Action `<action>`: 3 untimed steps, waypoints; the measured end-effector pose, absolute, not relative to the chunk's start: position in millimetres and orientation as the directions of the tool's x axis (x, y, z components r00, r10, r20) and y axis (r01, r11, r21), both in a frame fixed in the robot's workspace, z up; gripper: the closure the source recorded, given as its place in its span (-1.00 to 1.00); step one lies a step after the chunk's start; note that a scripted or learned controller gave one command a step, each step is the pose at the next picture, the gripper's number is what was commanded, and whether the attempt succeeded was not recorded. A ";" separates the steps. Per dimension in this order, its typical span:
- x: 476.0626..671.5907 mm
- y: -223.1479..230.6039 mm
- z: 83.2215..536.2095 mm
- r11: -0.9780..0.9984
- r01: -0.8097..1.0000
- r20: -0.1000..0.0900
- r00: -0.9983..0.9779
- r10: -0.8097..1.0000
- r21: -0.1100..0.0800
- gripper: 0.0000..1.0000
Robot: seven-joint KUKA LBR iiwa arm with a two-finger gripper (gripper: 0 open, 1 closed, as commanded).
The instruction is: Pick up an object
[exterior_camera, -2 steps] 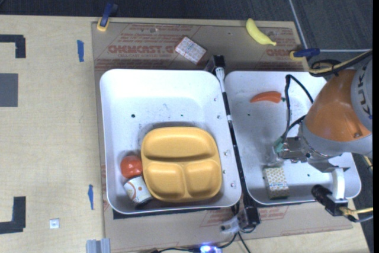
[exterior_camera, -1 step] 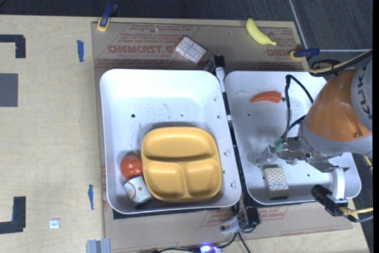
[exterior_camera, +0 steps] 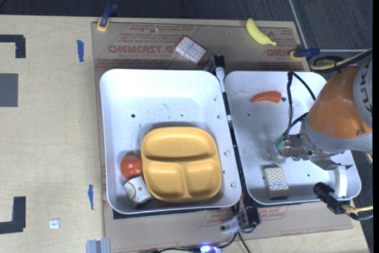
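Observation:
My gripper (exterior_camera: pixel 285 148) hangs low over the middle of the right bin (exterior_camera: pixel 253 127), reaching in from the right under the orange-banded wrist. Just below it, a small speckled tan block (exterior_camera: pixel 276 181) rests near the bin's front wall. An orange carrot-like piece (exterior_camera: pixel 266 97) lies toward the back of the same bin. In the left bin (exterior_camera: pixel 118 98) sits a large yellow divided tray (exterior_camera: pixel 180 162), with a red-orange ball (exterior_camera: pixel 131 166) and a small white and orange toy (exterior_camera: pixel 137 189) at its left side.
A yellow banana (exterior_camera: pixel 259 32) and a patterned pinkish block (exterior_camera: pixel 190 50) lie on the cardboard behind the bins. Blue clamps (exterior_camera: pixel 106 13) hold the board's back corners. The arm's body covers the right bin's right edge.

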State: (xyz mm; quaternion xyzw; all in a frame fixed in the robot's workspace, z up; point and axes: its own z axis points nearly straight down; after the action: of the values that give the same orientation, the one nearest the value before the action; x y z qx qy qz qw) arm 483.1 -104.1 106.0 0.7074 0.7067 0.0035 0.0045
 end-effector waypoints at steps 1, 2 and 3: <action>483.0 -104.0 105.9 -0.001 1.000 -0.001 0.001 1.000 0.011 -1.00; 484.3 -104.2 115.9 -0.001 1.000 -0.003 0.001 1.000 0.015 1.00; 484.3 -104.2 115.9 -0.001 1.000 -0.003 0.001 1.000 0.015 -1.00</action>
State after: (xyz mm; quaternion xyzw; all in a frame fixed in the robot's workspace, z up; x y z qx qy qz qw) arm 484.3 -104.2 115.9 0.7075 0.7067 0.0043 0.0061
